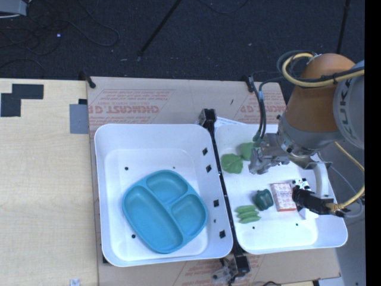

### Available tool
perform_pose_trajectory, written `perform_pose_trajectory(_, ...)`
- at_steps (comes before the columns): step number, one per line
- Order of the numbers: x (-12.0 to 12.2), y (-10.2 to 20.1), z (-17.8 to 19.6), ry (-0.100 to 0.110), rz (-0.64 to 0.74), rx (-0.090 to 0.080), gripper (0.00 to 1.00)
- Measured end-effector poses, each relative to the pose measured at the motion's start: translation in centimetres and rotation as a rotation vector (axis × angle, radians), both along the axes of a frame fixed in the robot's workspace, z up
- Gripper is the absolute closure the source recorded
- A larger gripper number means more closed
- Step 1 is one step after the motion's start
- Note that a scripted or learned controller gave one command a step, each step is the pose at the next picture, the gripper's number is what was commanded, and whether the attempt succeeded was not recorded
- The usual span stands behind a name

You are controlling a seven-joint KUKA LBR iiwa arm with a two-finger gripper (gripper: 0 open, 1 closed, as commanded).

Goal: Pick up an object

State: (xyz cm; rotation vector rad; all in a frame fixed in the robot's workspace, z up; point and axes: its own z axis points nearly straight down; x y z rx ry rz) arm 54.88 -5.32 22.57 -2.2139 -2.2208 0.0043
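Note:
The right bin holds several small items. A light green lump lies near its left wall, and a second green piece sits just behind it, partly covered by the arm. My gripper hangs low over the bin right beside these two green pieces. Nearer the front lie a dark green object, a pair of green pea pods and a small red and white box. Nothing is visibly held.
The left bin holds a blue divided plate. A black divider strip runs between the bins. A black fixture with a cable sits at the right bin's right edge. Cables loop around the arm's wrist.

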Motion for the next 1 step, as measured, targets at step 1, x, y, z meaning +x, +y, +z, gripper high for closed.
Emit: perform_pose_trajectory(1, -1.57, 5.82, -0.67, 0.0, 0.0, -0.001, 1.0)
